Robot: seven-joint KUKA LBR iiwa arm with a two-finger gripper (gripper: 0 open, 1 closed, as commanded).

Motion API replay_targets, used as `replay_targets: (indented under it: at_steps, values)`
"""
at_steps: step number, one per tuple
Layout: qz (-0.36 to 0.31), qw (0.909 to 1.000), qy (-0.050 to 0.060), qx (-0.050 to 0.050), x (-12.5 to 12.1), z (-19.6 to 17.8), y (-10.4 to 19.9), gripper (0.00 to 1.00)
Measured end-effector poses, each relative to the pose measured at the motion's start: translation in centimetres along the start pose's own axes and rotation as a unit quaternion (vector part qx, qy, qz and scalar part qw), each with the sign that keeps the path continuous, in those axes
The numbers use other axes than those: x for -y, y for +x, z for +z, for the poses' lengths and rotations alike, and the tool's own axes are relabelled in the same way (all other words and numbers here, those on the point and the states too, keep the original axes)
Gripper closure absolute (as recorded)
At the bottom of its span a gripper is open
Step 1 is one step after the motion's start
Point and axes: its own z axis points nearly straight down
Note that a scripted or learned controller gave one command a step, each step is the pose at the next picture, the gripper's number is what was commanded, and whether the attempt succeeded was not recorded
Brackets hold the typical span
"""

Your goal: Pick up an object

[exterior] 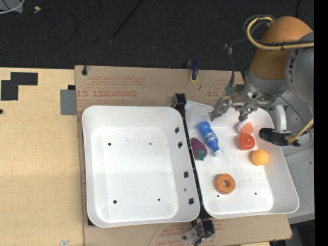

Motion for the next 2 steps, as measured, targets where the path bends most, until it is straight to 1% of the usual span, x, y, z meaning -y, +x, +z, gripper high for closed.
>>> replay_targets:
  at_steps: [1, 2]
  values:
    - [-0.001, 1.0000, 0.005, -0.001, 0.1, 8.8, 1.9, 0.00]
    - [0.001, 1.0000, 0.002, 0.000, 0.0, 7.2, 1.7, 1.00]
